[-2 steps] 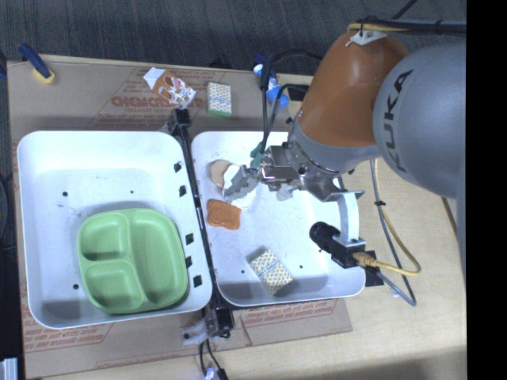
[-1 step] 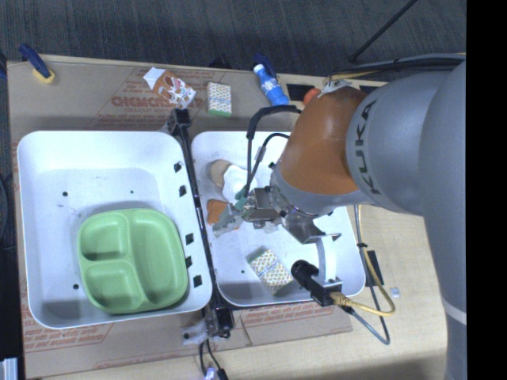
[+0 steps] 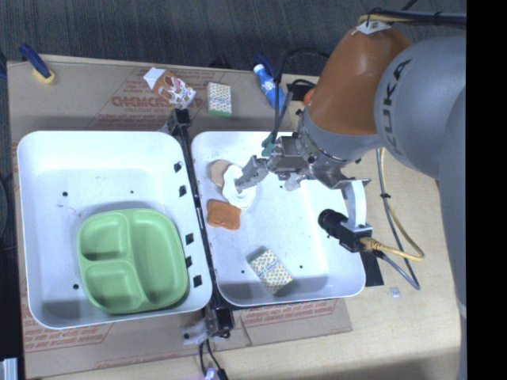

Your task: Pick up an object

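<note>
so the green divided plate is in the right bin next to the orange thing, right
Not quite. The camera view shows the green divided plate in the left bin, on its own. The orange thing lies in the right bin, near the claw.

Robotics lab: cardboard-covered bench (image 3: 119,101), two white bins (image 3: 47,157), industrial arm (image 3: 412,93).

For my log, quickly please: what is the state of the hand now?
Hand: above the white object in the right bin; open or closed cannot be told.
</note>
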### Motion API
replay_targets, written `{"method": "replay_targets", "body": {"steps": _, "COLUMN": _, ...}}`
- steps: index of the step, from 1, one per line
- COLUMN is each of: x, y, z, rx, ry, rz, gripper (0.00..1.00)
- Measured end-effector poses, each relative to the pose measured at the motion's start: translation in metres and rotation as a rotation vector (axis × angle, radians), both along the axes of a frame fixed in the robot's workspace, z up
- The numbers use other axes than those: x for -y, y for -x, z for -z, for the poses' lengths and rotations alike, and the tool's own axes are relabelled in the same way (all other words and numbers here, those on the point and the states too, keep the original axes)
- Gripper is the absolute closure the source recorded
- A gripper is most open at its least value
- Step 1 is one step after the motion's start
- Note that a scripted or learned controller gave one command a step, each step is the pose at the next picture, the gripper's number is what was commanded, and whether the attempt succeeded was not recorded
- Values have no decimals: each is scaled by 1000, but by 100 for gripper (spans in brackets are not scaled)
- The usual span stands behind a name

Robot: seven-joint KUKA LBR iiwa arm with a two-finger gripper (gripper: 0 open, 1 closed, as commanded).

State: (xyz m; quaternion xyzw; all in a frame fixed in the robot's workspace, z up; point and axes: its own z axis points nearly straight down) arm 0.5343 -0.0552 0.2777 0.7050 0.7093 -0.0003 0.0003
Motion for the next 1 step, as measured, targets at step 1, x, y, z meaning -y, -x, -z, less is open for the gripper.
{"method": "replay_targets", "body": {"steps": 1, "x": -59, "y": 57, "z": 40, "rx": -5, "ry": -1, "rz": -1, "gripper": 0}}
